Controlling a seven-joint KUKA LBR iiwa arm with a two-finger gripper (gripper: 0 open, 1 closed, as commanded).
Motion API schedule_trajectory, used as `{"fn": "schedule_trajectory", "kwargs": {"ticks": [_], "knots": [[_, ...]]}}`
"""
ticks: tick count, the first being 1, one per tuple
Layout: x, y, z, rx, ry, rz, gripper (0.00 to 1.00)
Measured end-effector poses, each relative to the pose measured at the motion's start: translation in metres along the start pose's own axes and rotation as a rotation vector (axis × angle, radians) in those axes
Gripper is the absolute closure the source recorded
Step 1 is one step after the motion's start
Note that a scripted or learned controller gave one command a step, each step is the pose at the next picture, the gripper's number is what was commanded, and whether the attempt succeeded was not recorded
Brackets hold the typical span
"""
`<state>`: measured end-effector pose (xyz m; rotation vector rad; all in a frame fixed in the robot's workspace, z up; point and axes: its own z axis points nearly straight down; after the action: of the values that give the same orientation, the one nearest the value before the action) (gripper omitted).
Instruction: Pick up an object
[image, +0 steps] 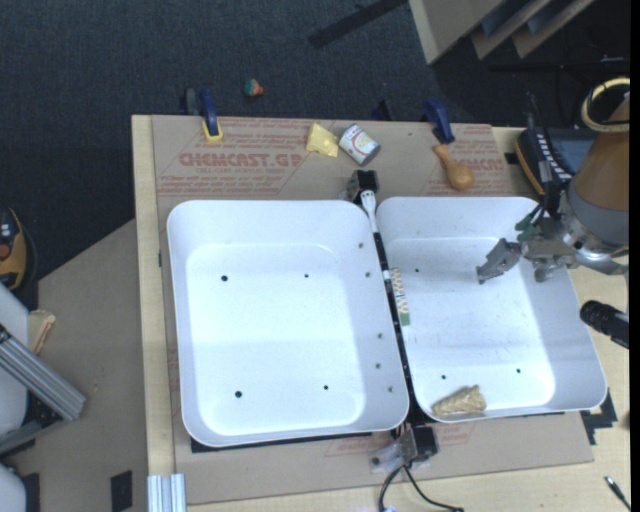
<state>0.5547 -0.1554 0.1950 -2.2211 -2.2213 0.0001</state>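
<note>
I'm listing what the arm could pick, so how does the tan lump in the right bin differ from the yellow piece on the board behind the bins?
The tan lump lies inside the right bin, near its front edge; the yellow piece lies outside both bins on the board. The tan lump is dull, long and rough; the yellow piece is brighter and wedge-like. Both are small and lie apart from the end effector.
</note>
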Motion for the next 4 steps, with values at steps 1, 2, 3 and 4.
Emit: {"fn": "schedule_trajectory", "kwargs": {"ticks": [1,2,3,4], "knots": [[-0.006,0.044,-0.292,-0.021,-0.007,-0.003,0.00],[0.059,0.007,-0.224,0.007,0.002,-0.005,0.00],[0.056,0.010,-0.238,-0.005,-0.002,-0.002,1.00],[0.145,0.044,-0.141,0.009,0.003,-0.008,1.00]]}}
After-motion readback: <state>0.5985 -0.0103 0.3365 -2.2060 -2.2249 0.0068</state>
